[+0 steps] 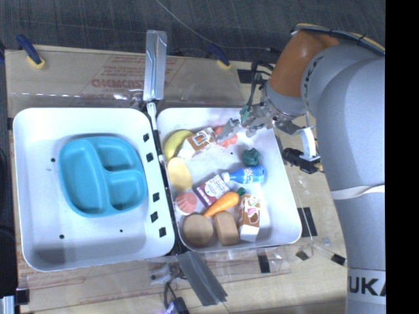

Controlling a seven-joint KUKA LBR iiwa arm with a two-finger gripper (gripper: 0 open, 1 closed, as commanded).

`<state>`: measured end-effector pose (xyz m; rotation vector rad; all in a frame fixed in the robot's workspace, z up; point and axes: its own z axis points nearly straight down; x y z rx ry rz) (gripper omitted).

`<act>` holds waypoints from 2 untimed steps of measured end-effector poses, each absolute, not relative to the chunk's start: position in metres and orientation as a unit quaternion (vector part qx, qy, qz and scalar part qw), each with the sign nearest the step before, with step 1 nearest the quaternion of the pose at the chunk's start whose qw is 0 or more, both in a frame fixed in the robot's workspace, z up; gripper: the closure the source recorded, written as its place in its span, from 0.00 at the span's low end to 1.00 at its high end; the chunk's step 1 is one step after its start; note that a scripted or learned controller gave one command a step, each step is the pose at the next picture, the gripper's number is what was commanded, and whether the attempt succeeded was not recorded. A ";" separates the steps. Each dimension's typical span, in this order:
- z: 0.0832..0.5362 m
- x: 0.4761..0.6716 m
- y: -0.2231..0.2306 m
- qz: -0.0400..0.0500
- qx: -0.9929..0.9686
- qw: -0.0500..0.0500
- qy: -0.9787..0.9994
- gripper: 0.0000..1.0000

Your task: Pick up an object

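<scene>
Hovering over the far right corner of the right bin point(291, 221), the gripper point(254, 118) sits low, though whether it is spread or closed I cannot tell. Nothing visible in its grasp. Nearest target: the dark green toy point(250, 156), just toward the camera, with the blue bottle point(247, 174) lying crosswise beyond.

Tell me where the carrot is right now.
The carrot lies in the right bin, toward its near side, between the small carton on its right and the pink round piece on its left, just above the two brown pieces.
</scene>
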<state>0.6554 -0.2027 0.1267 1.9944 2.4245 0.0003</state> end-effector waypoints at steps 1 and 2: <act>0.092 0.618 -0.186 0.000 0.529 -0.002 0.849 0.00; 0.090 0.650 -0.139 -0.012 0.619 -0.006 0.785 0.00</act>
